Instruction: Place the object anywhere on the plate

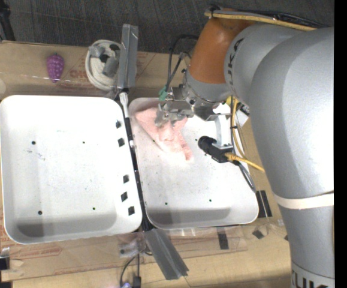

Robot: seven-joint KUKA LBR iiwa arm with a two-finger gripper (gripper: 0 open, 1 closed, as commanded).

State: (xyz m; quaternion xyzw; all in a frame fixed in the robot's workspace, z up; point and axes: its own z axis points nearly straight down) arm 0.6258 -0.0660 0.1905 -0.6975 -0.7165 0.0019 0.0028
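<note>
A pale pink flat thing (172, 138), possibly the plate, lies in the upper left part of the right bin (221, 203). Its shape is blurred and its top end is hidden under the arm. My gripper (171, 113) hangs low over that top end, close to the bin's back wall. The grey wrist and the orange band rise from it toward the right. I cannot make out any separate object at the gripper.
The left bin (59, 173) sits beside the right one, with a black-clipped divider (128, 161) between them. On the bench behind lie a purple grape-like piece (55, 66) and a white roll (101, 62). A black cable plug (212, 149) hangs over the right bin.
</note>
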